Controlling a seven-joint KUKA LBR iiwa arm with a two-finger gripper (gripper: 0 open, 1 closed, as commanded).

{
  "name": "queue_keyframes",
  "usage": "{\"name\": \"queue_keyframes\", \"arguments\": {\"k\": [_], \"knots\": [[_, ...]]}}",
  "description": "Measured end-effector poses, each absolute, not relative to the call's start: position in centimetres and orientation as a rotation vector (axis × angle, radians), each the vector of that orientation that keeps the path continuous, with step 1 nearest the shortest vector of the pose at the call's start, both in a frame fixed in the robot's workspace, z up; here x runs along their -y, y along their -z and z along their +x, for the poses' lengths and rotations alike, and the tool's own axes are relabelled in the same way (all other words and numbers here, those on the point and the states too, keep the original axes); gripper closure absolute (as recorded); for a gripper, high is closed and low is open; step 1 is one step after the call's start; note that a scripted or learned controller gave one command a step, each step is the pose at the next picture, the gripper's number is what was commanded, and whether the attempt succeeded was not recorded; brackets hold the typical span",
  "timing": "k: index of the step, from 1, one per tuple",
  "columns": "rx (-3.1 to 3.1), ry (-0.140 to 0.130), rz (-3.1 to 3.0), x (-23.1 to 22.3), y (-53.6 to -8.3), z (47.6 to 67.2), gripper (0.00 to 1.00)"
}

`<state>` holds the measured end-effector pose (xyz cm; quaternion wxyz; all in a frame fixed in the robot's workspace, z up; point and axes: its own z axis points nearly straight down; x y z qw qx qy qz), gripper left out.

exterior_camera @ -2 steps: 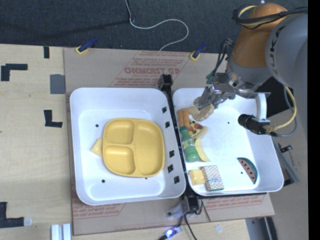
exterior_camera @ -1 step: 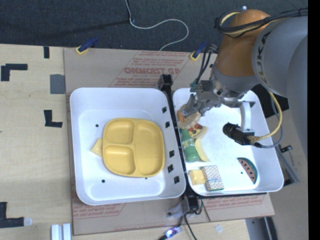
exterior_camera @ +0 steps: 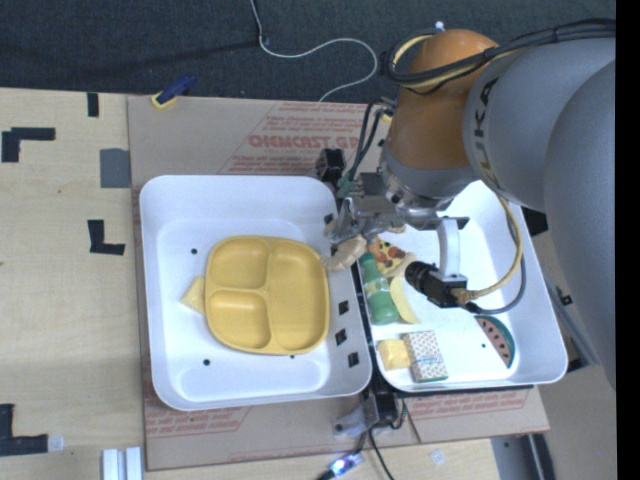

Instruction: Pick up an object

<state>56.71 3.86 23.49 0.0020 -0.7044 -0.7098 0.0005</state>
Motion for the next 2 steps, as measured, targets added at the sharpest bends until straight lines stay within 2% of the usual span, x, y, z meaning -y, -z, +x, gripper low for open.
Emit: {"name": "queue_keyframes", "arguments": {"k": [1,2], "knots": [[2.222,-0.007,-2.216,-5.7,-21.3,55.2,1.0],[2.223,-0.001,-2.218,-5.8,-22.4,56.7,1.0]]}}
